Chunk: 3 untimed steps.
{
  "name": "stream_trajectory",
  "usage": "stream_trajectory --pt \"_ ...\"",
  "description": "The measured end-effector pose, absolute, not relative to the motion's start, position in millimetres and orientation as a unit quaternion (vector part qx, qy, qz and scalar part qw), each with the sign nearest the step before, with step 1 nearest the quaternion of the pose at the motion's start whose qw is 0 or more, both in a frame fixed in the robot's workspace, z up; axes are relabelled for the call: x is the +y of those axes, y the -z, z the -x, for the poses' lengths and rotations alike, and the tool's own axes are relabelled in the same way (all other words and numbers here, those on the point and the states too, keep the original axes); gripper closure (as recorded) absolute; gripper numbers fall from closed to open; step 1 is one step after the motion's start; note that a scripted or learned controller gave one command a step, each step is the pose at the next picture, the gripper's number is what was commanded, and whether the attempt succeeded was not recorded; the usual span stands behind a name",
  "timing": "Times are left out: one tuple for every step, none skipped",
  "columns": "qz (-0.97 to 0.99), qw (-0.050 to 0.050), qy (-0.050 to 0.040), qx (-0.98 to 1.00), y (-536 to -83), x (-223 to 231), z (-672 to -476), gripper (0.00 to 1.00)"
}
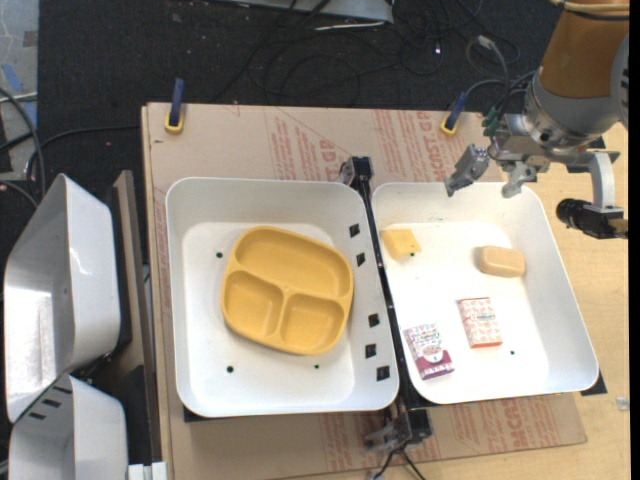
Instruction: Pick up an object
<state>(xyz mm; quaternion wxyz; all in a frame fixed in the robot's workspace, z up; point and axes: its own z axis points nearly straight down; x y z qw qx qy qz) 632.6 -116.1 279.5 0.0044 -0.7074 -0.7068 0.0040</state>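
My gripper (491, 175) hangs open above the far edge of the right bin (560, 268), with nothing between its fingers. Below it in that bin lie a yellow cheese-like wedge (400, 242) at the far left, a tan soap-like bar (500, 261) to the right, a red and white packet (480, 322) nearer the front, and a purple and white packet (429, 350) at the front left. The left bin (190, 268) holds a yellow divided plate (286, 289).
Both bins rest on a cardboard sheet (300, 138) held by blue and yellow clamps (175, 106). White containers (55, 278) stand off the bench at the left. Cables run across the dark floor behind.
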Motion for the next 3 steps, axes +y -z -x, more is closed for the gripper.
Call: stream_trajectory --pt "0.707 0.000 -0.0003 -0.707 -286.8 -115.8 -634.4 0.00" --pt "0.708 0.002 -0.0017 -0.706 -223.3 -117.4 -636.7 0.00" --pt "0.708 0.002 -0.0017 -0.706 -159.1 -116.9 -634.5 0.00"
